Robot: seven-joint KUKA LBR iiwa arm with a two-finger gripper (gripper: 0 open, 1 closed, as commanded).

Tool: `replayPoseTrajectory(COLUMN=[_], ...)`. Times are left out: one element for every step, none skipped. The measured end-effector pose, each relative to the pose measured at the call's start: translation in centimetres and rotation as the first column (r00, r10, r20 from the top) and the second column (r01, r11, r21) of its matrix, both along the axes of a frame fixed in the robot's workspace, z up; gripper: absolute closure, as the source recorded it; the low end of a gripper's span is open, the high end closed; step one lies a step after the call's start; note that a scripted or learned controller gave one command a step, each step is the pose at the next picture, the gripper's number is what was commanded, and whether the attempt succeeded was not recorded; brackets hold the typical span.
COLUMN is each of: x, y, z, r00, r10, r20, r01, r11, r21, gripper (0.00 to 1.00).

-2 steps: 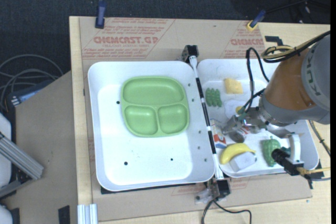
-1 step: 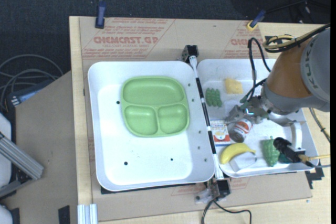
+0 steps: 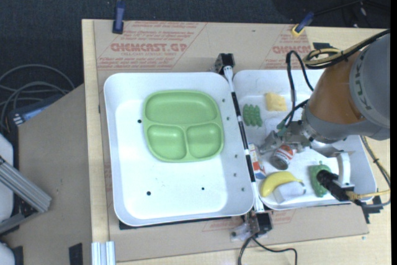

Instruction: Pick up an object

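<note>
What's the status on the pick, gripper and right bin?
Gripper low in right bin, over the can; grip unclear. Banana, yellow block, green piece loose nearby. Green divided plate in left bin.

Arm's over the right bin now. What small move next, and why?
Probably a short straight descent. The gripper sits low among the clutter in the right bin, about over the small red-and-white can, with the banana just beyond. Nothing visibly held yet.
</note>
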State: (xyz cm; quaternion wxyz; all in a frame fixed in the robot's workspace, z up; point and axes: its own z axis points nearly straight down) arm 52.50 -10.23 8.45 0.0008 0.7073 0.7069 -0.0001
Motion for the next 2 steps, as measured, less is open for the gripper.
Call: replayPoseTrajectory(x=[0.2, 2.5], y=[0.0, 5.3], z=[1.1, 10.3], r00=[1.0, 1.0], r10=[-0.001, 0.002], r20=[0.005, 0.001], r01=[0.001, -0.002], r11=[1.0, 1.0], r21=[-0.001, 0.002], gripper=[1.0, 1.0])
